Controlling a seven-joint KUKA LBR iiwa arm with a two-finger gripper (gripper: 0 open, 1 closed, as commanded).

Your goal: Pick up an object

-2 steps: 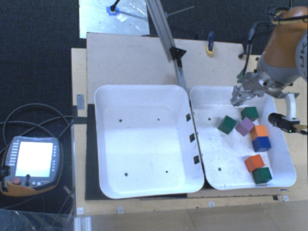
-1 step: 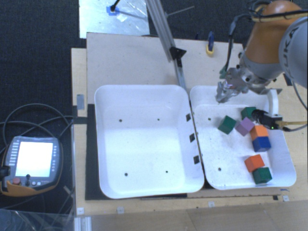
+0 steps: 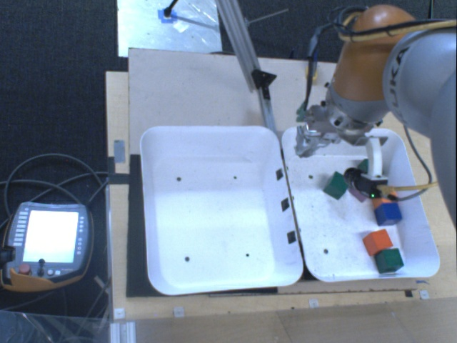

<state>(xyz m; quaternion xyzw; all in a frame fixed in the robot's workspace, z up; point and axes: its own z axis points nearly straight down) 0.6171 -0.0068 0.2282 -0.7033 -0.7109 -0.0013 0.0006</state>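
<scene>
Green block (image 3: 335, 186) is the likeliest target, being the loose piece closest to the gripper (image 3: 308, 143); it lies on the floor of the right bin (image 3: 323, 227), toward the camera from the gripper and a little to the arm's side, near but not touching. It looks roughly cubic and sits turned cornerwise to the bin walls, so no long axis stands out, and my guess is that the wrist would need some rotation to meet two flat faces squarely. Whether the gripper is spread or closed cannot be told from this slant, and nothing shows in its grasp. The gripper hangs over the bin's far corner, close to the wall shared with the left bin (image 3: 214, 213). Farther from the gripper than the green block, and well apart from it, a blue block (image 3: 387, 213) lies nearer the arm's side, with an orange block (image 3: 377, 241) and a dark green block (image 3: 389, 261) beyond it, those two touching. A small purplish piece (image 3: 359, 195) sits just beside the green block on the side away from the shared wall, partly hidden. The floor is smooth, white and flat, with bare room on the block's near side and toward the shared wall; the purplish neighbour is the one crowding risk.
</scene>
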